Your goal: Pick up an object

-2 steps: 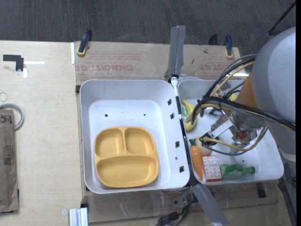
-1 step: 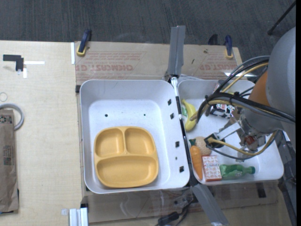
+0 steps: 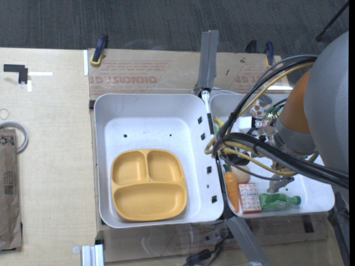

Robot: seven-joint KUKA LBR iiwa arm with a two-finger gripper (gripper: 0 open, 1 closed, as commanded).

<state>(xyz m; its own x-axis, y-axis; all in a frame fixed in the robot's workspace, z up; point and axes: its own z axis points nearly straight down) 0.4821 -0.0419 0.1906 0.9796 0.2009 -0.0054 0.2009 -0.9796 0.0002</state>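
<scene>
The right bin [image 3: 324, 201] holds an orange carrot [image 3: 231, 191] along its left wall, a red and white box [image 3: 249, 198] beside it, and a green bottle [image 3: 279, 201] lying on its side at the front. A pale round item [image 3: 240, 174] lies just behind the box. The arm reaches down into this bin from the right, and its wrist and cables [image 3: 260, 148] cover the middle of the bin. The gripper itself is hidden under the wrist and cables.
The left bin [image 3: 111, 115] holds a yellow divided plate [image 3: 148, 184] at its front. A grey post [image 3: 208, 60] rises behind the wall between the bins. Cardboard [image 3: 144, 71] lies behind the bins; a brown bag [image 3: 10, 187] lies far left.
</scene>
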